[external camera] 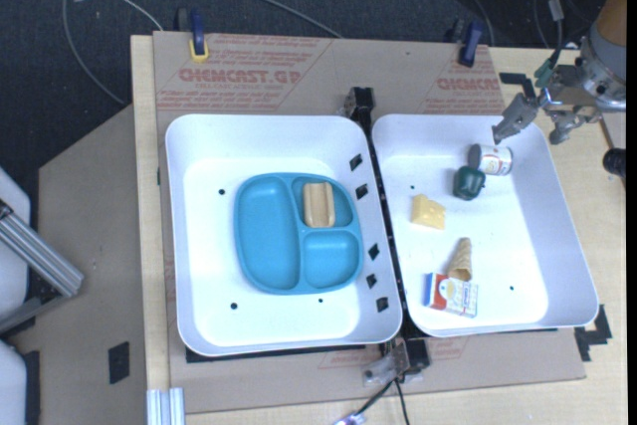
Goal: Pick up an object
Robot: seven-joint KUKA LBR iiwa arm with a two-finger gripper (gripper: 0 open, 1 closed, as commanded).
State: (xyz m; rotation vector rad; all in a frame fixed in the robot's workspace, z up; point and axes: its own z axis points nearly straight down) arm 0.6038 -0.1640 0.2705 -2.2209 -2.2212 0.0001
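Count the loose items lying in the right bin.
5: a silver can at the top near the gripper, a dark green piece touching it, a yellow wedge mid-bin, a cone, a small carton lowest.

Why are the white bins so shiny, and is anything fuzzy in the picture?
In the camera view, bright light from above washes out the right bin and left bin, leaving only faint shadows; the blue tray looks sharp, while the pincer at the right looks slightly soft.
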